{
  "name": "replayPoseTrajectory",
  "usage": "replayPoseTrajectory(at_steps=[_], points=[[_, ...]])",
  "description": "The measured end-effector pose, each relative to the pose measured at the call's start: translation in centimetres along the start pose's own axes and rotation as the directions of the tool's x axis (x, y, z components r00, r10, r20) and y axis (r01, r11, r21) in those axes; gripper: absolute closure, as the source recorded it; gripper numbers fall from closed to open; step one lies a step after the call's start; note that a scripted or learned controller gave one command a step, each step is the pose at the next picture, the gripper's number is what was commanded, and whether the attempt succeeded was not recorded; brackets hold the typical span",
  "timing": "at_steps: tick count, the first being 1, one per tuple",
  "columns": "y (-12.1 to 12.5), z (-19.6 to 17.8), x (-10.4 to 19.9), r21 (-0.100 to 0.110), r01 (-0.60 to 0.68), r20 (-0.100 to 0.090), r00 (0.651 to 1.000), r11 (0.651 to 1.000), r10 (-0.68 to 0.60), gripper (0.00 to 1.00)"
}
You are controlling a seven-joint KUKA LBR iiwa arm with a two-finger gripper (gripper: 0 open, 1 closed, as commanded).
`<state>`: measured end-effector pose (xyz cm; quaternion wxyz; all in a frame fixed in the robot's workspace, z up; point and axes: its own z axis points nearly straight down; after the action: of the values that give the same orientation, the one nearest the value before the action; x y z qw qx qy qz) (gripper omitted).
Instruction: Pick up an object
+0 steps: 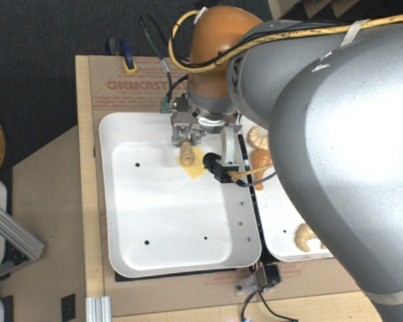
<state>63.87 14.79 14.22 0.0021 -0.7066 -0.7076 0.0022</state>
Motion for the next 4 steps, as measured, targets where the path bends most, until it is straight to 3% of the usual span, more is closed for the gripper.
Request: replayPoseTrajectory(at_steps=[1, 2, 3, 4], points=[[-4.8, -20.8, -7.8, -0.023, -0.006, -0.001, 1.000, 1.000, 0.006, 1.00], [-7.9, -13.2, -4.2, 0.003, 0.001, 0.000, 1.000, 1.000, -0.001, 1.00], [-12.8, -10.5, 0.5, 0.002, 0.003, -0.001, 1.000, 1.000, -0.003, 1.00], [-6.5, -15.2, -0.2, -0.015, -0.001, -0.001, 1.000, 1.000, 0.001, 1.00]])
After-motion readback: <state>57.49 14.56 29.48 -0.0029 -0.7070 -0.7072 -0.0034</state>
